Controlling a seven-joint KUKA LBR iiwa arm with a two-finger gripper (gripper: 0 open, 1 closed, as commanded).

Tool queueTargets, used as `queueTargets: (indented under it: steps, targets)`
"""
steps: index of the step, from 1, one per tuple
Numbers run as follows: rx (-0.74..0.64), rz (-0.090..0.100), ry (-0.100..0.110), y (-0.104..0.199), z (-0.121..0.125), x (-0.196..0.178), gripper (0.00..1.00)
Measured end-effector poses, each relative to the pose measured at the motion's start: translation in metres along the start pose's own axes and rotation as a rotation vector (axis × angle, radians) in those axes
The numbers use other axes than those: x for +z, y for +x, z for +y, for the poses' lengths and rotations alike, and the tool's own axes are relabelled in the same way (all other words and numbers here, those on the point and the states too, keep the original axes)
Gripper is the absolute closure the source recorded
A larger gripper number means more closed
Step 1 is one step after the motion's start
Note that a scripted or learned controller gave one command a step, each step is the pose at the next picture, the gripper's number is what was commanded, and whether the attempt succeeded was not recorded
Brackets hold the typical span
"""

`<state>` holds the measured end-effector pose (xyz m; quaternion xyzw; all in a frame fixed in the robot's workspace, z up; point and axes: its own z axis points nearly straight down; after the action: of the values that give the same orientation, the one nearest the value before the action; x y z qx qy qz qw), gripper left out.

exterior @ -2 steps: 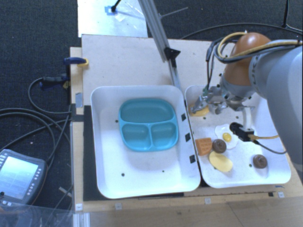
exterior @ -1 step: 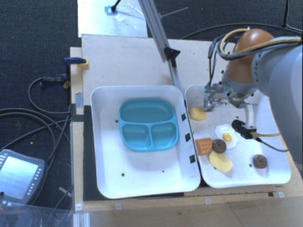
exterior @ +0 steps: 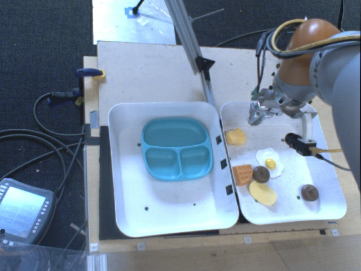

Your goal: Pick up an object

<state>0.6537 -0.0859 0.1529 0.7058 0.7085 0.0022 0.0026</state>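
Gripper (exterior: 258, 116) over back-left part of right bin (exterior: 333, 199); cannot tell its state. Nearest thing, yellow food piece (exterior: 236, 136), lies on bin floor just below-left of it, apart. Fried egg (exterior: 269, 162) nearer front. 2 brown discs (exterior: 261, 174) (exterior: 309, 192) farther off.

Both white bins (exterior: 169, 219) look like smooth, faintly glossy plastic, as does the blue divided tray (exterior: 175, 148); the bench top (exterior: 152, 72) looks matt.
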Motion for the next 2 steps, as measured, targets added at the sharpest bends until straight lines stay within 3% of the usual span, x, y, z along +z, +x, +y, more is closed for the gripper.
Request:
queueTargets:
  steps: [2]
  targets:
    - [-0.002,0.0,-0.002,-0.006,0.001,-0.114,1.0]
